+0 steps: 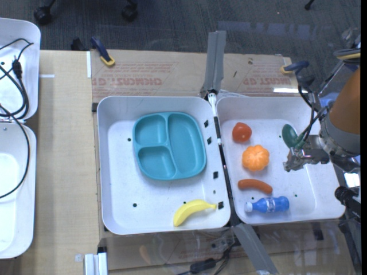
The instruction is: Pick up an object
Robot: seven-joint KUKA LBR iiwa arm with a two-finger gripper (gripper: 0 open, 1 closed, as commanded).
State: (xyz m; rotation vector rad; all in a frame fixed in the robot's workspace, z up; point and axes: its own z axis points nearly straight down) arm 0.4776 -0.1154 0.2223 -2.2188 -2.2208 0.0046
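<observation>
The right bin (321,208) holds a red tomato (241,132), an orange (256,158), a brown sausage (254,184), a blue bottle (269,205) lying on its side, and a dark green object (289,134) near the arm. In the left bin (112,171) lie a teal divided plate (170,145) and a yellow banana (194,211). My gripper (293,164) hangs low at the right side of the right bin, just right of the orange and below the green object. Nothing shows between its fingers.
A grey divider bar (215,62) runs up behind the seam between the bins. Blue-and-yellow clamps (102,51) sit on the cardboard behind. White trays with black cables (14,85) stand at the far left.
</observation>
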